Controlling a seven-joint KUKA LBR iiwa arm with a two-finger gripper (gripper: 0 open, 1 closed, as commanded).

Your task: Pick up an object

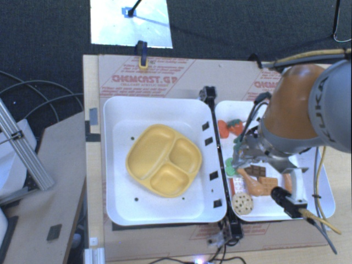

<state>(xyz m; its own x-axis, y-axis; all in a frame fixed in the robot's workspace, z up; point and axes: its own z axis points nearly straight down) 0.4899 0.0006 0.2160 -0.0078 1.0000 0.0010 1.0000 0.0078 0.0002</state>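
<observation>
The right bin (329, 198) holds several toy food pieces. A red-orange piece (223, 127) with a green bit (235, 122) lies at its far left. A brown chocolate bar (255, 172) rests on an orange-tan piece (259, 186) near the middle. A round speckled cookie (242, 203) sits at the near left corner, and a small green piece (230, 170) lies by the left wall. My gripper (243, 154) hangs low over the left part of this bin, just above the chocolate bar. The arm's grey and orange body (300, 111) hides the bin's centre and right.
The left bin (118, 202) carries a yellow three-compartment plate (164, 159). A black-clipped divider (215, 153) runs between the two bins. Cables (318, 221) trail off the arm over the right bin's near corner.
</observation>
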